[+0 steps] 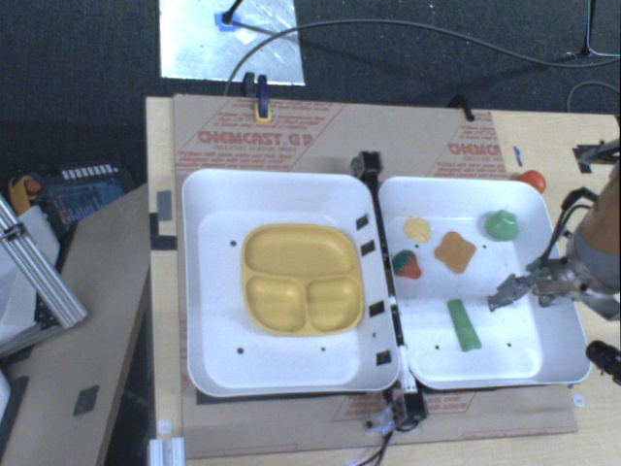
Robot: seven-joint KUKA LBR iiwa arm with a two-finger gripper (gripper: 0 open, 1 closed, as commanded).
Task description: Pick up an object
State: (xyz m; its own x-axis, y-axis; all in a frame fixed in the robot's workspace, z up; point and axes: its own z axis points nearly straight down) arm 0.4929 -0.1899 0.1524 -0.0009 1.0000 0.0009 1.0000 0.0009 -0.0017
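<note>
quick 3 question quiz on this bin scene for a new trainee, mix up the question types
1. True or false: the yellow divided tray lies in the right bin.
2. Which item lies nearest the tool?
A. green block
B. pale yellow disc
C. strawberry toy
3. Fill in: the orange piece lies between the strawberry toy and the round ______ item.

Key:
1. False; it lies in the left bin.
2. A
3. green
</note>
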